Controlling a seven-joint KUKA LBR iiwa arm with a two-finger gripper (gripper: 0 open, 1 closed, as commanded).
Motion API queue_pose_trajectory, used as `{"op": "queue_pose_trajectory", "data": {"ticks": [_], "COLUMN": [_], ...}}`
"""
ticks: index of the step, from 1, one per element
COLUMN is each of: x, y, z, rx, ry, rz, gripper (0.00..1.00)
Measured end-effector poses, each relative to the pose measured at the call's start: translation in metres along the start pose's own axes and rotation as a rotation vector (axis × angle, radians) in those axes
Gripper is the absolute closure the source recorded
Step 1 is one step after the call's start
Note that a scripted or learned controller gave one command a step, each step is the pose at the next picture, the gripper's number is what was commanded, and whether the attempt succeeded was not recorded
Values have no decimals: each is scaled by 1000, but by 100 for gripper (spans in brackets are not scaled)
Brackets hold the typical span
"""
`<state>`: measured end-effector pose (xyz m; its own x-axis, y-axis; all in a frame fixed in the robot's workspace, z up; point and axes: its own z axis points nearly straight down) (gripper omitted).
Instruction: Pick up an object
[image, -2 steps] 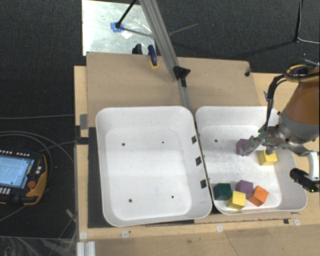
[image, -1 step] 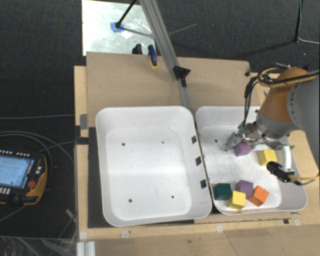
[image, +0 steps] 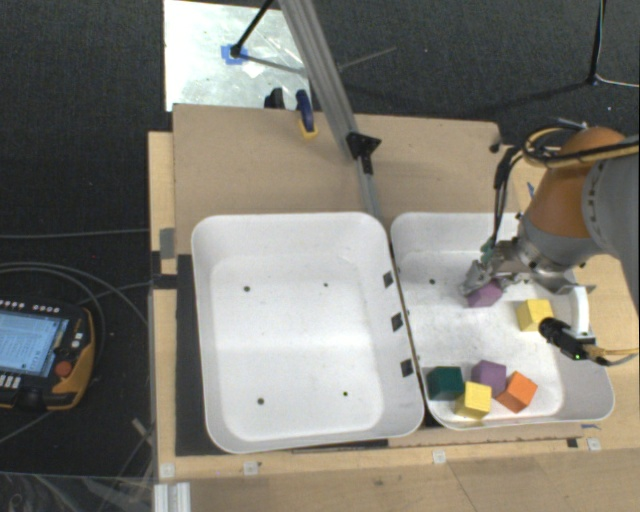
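Pincer (image: 483, 283) is down in the right bin (image: 440, 240), at a pale purple block (image: 487, 294) that lies in the bin's upper middle. The block appears to sit at the fingertips, but whether they are closed on it or merely beside it cannot be told from this angle. The block seems to rest on the bin floor, not lifted.

Relative to that block: a yellow cube (image: 533, 314) just right; a green cube (image: 446, 382), second yellow cube (image: 476, 399), purple cube (image: 489, 375) and orange cube (image: 517, 391) grouped well below.

Judgement: approach done; secure grasp and lift remain.
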<state>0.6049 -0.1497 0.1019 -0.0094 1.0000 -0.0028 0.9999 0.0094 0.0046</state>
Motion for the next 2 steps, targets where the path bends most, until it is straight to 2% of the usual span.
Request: {"op": "queue_pose_trajectory", "data": {"ticks": [1,2], "x": [52,112], "y": [-97,-119], "z": [-83,-89], "rx": [3,6], "ry": [5,6], "rz": [5,-2], "gripper": [100,100]}}
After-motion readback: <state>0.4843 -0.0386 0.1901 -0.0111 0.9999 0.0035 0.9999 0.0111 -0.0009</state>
